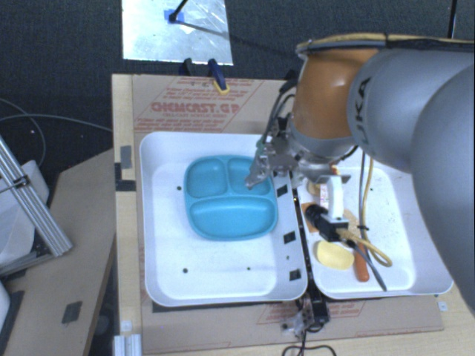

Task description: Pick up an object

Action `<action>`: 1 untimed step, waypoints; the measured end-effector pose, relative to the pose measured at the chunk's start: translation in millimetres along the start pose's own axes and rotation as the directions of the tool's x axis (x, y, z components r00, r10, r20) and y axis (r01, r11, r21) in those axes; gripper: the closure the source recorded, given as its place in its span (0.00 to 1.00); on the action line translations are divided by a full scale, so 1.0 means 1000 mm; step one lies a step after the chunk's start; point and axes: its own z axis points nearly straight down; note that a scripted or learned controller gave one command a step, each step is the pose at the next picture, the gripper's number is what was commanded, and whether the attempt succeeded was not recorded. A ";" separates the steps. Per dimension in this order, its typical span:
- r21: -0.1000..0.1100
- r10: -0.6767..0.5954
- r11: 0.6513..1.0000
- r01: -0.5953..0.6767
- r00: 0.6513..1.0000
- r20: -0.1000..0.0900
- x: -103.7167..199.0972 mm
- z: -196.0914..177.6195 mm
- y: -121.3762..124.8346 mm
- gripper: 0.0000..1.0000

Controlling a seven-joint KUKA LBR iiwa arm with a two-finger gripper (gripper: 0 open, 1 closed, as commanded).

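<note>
The gripper point(260, 173) is hanging over the left bin point(171, 273), at the 2 o'clock rim of the blue plate point(223, 217), probably because that raised edge is offering something to pinch. Whether it is open or closed cannot be told, so no hold can be claimed. The plate is lying flat mid-bin, its compartments holding nothing. The right bin point(404, 221) is holding a yellow lump point(334, 256) toward 6 o'clock, with an orange-handled tool point(361, 267) just at the lump's 3 o'clock.
</note>
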 end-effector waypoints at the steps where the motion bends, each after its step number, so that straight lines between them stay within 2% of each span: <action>1: -0.006 0.008 1.000 -0.008 1.000 0.002 -0.005 -0.013 0.002 1.00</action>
